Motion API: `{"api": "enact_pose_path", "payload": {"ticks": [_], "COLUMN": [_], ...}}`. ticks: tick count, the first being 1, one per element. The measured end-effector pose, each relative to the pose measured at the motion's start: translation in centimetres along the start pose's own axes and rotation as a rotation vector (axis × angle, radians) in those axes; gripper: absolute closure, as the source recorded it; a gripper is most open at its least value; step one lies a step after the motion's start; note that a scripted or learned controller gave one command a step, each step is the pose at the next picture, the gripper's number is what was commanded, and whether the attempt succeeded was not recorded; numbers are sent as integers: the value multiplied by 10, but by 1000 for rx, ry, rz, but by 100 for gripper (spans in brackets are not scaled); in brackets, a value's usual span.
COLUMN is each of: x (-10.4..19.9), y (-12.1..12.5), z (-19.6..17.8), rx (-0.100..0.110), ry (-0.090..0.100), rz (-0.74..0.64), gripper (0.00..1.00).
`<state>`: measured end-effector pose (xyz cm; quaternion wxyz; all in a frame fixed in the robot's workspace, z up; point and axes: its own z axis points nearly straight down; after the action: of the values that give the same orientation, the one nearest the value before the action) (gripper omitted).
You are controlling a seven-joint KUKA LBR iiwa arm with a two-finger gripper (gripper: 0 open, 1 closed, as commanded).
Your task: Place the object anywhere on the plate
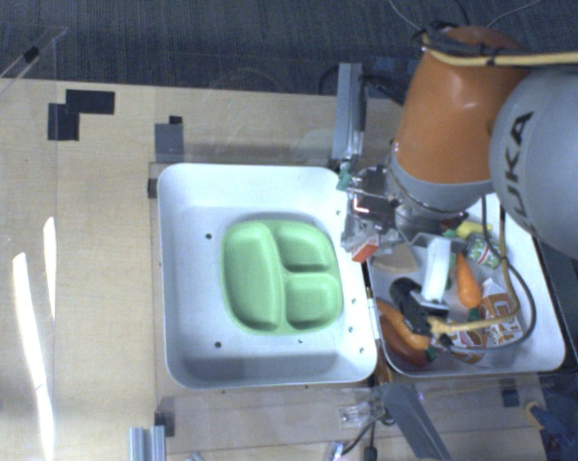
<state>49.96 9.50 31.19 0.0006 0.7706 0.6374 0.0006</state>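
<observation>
The green plate (pixel 280 275), with three compartments, lies in the left white bin (pixel 188 257). My gripper (pixel 368 236) hangs over the wall between the two bins, just right of the plate's upper right corner. A small red-orange object (pixel 364 252) sticks out at its tip, and the fingers are shut on it. The grey arm with its orange band covers the upper part of the right bin.
The right bin (pixel 548 349) holds several items: a carrot (pixel 468 283), a white tube (pixel 435 269), a black piece (pixel 410 296), a brown-orange thing (pixel 400 329) and a printed packet (pixel 500 317). A metal post (pixel 347 113) stands behind the bins.
</observation>
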Motion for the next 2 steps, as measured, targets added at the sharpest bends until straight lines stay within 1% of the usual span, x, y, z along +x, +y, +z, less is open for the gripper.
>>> {"api": "enact_pose_path", "payload": {"ticks": [1,2], "x": [42,10], "y": [29,31], "z": [41,87], "rx": [0,0], "ry": [1,1], "rz": [-14,-55], "gripper": [100,100]}}
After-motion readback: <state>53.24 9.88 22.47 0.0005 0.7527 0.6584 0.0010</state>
